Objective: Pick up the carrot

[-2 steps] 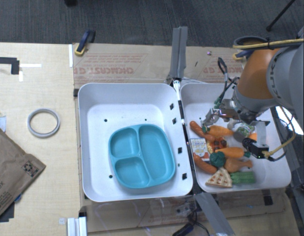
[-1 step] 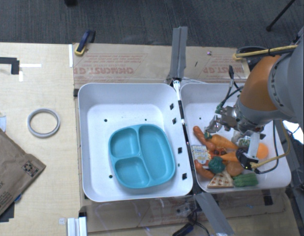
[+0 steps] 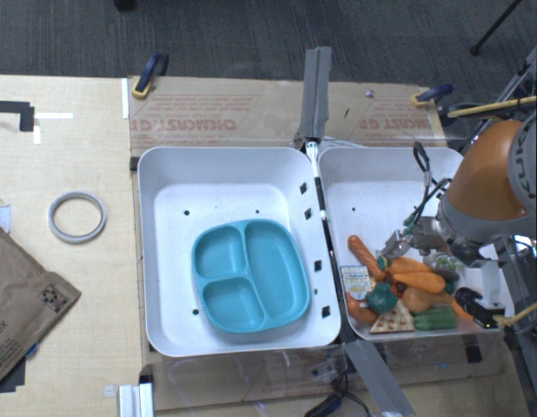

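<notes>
A pile of toy food lies in the right bin (image 3: 373,181), near its front. An orange carrot (image 3: 418,280) with a green top lies across the pile; a second, thinner orange piece (image 3: 366,255) lies at the pile's left. My gripper (image 3: 406,241) hangs low over the pile, just above and left of the carrot. The grey arm with its orange band (image 3: 487,181) comes in from the right and hides the pile's right side.
A blue divided plate (image 3: 249,274) lies in the left bin (image 3: 164,233). A roll of tape (image 3: 77,216) and a brown box (image 3: 21,307) sit on the bench at the left. Green, teal and tan toy pieces crowd the carrot.
</notes>
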`<state>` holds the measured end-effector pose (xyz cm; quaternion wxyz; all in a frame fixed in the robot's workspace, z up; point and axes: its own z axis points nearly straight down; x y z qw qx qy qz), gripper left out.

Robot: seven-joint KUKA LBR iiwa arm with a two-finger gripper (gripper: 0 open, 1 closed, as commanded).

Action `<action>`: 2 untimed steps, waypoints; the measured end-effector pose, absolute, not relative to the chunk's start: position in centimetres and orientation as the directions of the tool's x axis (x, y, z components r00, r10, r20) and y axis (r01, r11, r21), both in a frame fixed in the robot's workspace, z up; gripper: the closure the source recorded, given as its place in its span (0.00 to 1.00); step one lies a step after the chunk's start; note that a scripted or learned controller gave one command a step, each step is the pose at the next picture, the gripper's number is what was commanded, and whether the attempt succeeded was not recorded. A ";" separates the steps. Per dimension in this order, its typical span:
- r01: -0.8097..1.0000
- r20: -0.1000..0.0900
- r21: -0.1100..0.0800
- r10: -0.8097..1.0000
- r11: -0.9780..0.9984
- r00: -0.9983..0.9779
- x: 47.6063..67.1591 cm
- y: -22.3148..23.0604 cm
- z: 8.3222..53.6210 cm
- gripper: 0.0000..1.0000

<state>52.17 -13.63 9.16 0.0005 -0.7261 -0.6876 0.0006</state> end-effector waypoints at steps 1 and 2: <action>0.941 0.001 -0.002 0.941 -0.339 0.339 47.7 -14.5 9.1 0.00; 0.940 0.000 -0.002 0.940 -0.342 0.342 47.8 -14.5 10.0 1.00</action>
